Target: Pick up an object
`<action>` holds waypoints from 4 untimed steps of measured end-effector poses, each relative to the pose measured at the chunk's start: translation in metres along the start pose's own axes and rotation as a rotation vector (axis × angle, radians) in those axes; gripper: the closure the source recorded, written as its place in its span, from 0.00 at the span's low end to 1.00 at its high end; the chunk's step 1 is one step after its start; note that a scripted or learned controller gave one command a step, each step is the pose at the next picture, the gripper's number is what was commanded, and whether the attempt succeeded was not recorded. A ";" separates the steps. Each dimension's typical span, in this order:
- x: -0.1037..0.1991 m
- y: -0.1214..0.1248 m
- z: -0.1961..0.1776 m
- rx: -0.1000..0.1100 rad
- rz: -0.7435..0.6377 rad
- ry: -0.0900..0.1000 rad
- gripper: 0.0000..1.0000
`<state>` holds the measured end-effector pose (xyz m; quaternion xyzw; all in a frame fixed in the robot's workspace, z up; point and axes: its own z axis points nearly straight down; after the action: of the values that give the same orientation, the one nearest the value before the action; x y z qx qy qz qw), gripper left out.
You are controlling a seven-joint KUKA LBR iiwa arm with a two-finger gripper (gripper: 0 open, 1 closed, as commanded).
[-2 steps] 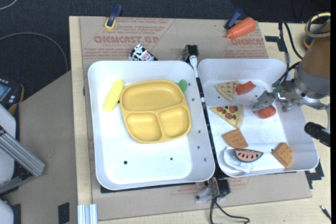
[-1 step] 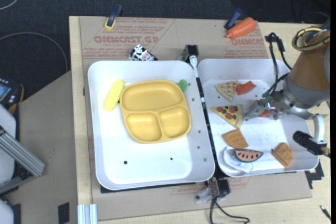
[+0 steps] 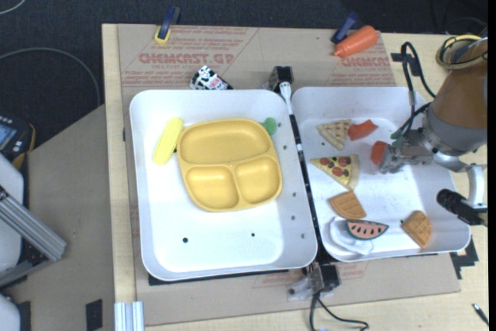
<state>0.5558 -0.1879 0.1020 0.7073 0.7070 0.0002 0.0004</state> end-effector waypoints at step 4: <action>0.045 0.018 -0.129 -0.004 -0.006 0.000 1.00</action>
<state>0.5739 -0.1433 0.2308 0.7051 0.7091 0.0015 0.0017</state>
